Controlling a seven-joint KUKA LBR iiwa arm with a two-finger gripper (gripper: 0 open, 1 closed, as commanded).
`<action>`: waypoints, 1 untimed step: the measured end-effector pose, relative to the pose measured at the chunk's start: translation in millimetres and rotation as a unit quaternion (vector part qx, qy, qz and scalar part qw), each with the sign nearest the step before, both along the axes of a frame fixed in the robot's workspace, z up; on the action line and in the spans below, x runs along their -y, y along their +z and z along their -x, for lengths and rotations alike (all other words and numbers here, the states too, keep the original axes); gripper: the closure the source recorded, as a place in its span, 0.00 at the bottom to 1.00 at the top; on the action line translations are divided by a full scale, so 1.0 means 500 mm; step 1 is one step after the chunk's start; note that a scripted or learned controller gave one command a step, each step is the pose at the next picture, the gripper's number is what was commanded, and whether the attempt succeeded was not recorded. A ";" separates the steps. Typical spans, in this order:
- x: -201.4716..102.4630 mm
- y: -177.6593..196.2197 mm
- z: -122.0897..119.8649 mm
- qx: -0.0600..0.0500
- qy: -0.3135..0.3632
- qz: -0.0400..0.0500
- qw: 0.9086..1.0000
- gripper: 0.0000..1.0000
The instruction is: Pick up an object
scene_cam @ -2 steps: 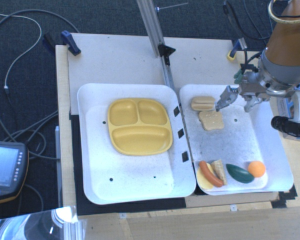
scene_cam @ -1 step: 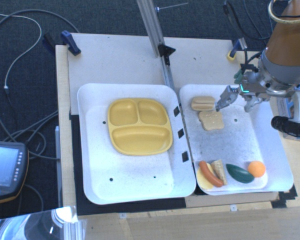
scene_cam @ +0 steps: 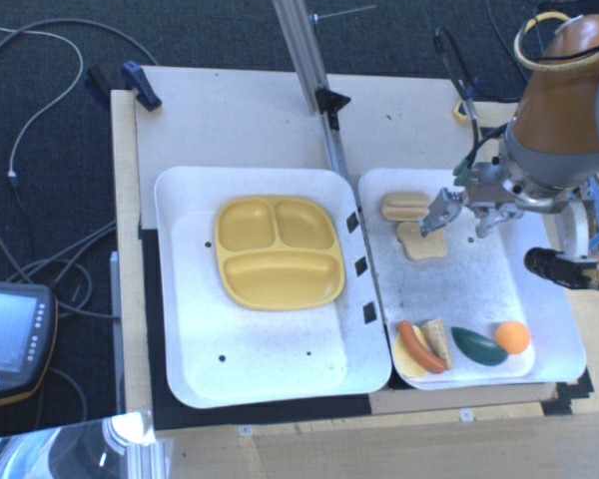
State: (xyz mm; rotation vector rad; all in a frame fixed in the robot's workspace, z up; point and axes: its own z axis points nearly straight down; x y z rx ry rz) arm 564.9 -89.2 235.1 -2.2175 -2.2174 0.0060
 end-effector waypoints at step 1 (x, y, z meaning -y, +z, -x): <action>0.002 -0.087 0.010 0.000 0.000 0.000 1.000 0.00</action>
